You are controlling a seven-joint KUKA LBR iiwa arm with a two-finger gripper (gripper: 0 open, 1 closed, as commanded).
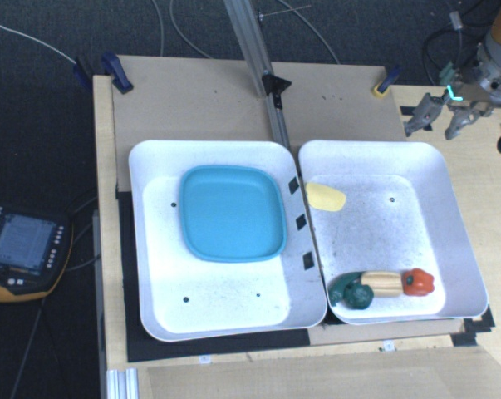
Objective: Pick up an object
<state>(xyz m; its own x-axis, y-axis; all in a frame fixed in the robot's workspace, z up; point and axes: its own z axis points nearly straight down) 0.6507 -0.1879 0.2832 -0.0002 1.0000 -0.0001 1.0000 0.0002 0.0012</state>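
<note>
My gripper (440, 120) hangs above the bench beyond the right bin's far right corner, fingers spread apart and pointing down with nothing between them. The right bin (449, 189) holds a pale yellow piece (326, 197) near its far left wall. Along its near wall lie a dark green object (351, 293), a tan cylinder (382, 283) and a red pepper-like object (417, 282), side by side and touching. A flat blue plate (233, 213) sits in the left bin (154, 223).
A slanted metal post (254, 44) rises behind the seam between the two bins. Blue clamps (117, 71) and a yellow clamp (388, 79) grip the far bench edge. A handheld pendant (22, 252) lies off the bench at the left.
</note>
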